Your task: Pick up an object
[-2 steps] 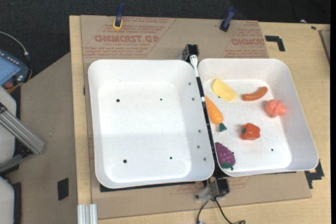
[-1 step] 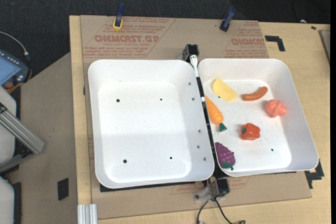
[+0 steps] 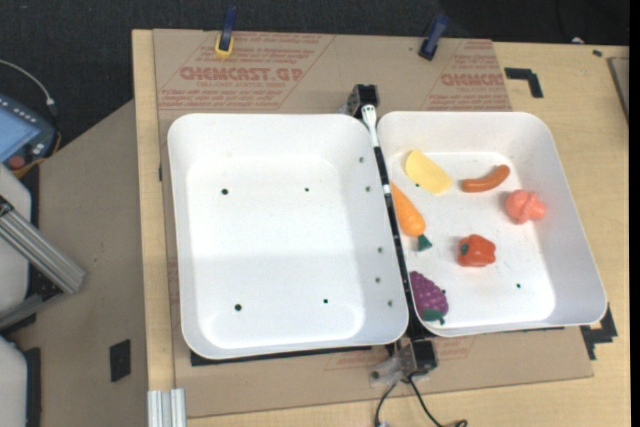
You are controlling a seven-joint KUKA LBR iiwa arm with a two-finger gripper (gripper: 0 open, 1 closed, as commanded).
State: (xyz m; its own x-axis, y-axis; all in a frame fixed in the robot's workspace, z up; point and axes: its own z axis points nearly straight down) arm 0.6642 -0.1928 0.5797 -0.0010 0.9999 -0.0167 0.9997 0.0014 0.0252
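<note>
A: Six toy foods, all in the right bin [image 3: 560, 215], camera view. Logging by clock face from that bin's centre.

B: Go.

A: Yellow piece [image 3: 428, 172] at about ten o'clock. Sausage [image 3: 486, 179] at twelve, lying across. Pink piece [image 3: 525, 206] at two. Red pepper [image 3: 477, 251] near centre, slightly toward six. Carrot [image 3: 406, 212] at nine, close against the wall shared with the left bin [image 3: 270, 235]. Purple grapes [image 3: 429, 295] at seven, near the front corner.

B: Why that spread?

A: My read: scattered loose, no order. None touch, except that the carrot and the yellow piece sit just beside each other. The two bins sit edge to edge on a cardboard sheet [image 3: 300, 65] over the tabletop [image 3: 150, 215], with clamps [image 3: 226, 37] at the sheet's far edge, presumably so nothing shifts under contact.

B: Jaws?

A: Spread, pressed together or pinching something: cannot tell. Nothing is lifted; every item rests on the bin floor.

B: Best candidate?

A: Judgement only: the red pepper or the pink piece. Both stand apart from neighbours and from the walls. The carrot and grapes hug the rim, leaving little room on one side. The task looks not yet begun.
</note>
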